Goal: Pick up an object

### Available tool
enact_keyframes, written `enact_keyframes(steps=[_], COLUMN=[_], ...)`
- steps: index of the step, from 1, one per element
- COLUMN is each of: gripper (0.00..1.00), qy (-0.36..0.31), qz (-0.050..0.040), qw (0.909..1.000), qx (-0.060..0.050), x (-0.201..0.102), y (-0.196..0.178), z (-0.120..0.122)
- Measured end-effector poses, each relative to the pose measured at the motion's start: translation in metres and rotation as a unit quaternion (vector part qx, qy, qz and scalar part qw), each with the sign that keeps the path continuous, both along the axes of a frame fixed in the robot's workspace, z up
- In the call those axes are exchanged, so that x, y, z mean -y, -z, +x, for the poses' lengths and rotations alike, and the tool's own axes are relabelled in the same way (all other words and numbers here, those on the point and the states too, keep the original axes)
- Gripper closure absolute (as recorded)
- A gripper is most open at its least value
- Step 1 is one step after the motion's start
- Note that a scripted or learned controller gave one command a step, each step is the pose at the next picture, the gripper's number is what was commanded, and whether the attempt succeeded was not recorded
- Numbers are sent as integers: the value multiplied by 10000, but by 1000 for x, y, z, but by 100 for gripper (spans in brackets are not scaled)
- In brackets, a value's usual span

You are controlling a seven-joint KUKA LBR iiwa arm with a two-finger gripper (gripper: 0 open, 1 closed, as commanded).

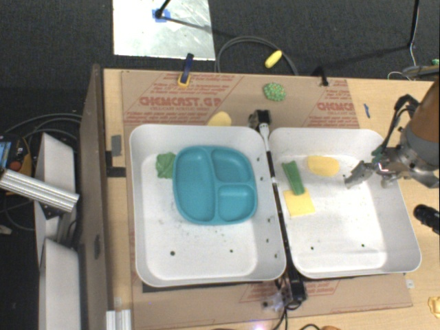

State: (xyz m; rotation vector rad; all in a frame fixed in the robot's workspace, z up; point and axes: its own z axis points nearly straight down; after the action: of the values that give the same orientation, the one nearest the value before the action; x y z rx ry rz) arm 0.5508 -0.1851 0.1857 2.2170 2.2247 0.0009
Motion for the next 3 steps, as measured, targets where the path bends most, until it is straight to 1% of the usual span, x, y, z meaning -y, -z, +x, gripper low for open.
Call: enact_keyframes(steps=[1,2,3], gripper=[0,0,0], qy=[-24,11,-15], qz=[16,4,-15], qw=[10000,10000,10000], qx=[-19,-11,47], x=[-76,-72,-47], y=[38,104,100], z=[-24,-14,67])
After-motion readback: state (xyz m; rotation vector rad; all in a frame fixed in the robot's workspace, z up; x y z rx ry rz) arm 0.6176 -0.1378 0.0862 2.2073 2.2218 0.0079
